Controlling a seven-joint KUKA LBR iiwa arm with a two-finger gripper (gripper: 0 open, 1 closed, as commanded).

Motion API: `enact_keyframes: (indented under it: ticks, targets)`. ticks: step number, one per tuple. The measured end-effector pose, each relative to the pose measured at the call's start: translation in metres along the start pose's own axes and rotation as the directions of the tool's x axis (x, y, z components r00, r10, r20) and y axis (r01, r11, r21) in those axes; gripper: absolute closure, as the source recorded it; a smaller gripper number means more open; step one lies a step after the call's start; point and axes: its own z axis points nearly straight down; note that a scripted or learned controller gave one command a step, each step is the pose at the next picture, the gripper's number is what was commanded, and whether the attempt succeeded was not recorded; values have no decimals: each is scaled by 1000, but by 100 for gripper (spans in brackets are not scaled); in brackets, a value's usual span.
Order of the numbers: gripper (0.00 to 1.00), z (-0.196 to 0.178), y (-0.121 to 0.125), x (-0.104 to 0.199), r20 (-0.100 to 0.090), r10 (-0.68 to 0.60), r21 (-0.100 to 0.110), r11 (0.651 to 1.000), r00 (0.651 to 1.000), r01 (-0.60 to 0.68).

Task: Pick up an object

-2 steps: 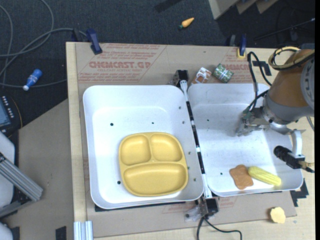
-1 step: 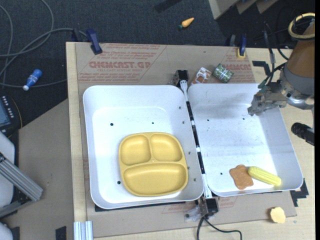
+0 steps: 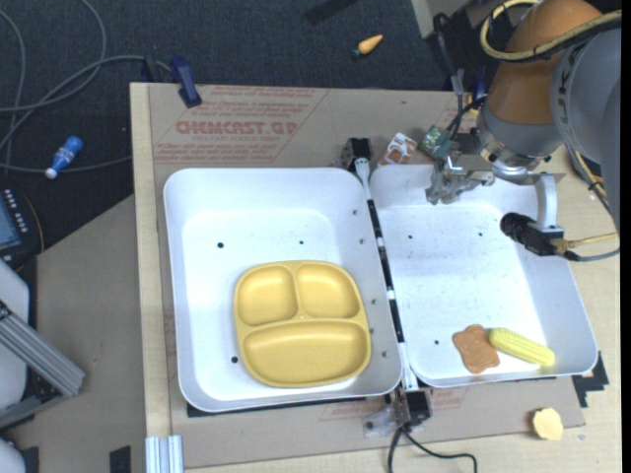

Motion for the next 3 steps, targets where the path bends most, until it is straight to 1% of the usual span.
enact_keyframes:
  ticks: [1, 2, 3]
  targets:
    - [0, 0, -2, -7, 4, 9, 3, 1000, 1000, -9]
    - [0, 104, 30, -45, 4, 13, 10, 1000, 1000, -13]
    - [0, 100, 32, -21, 2, 8, 7, 1000, 1000, -8]
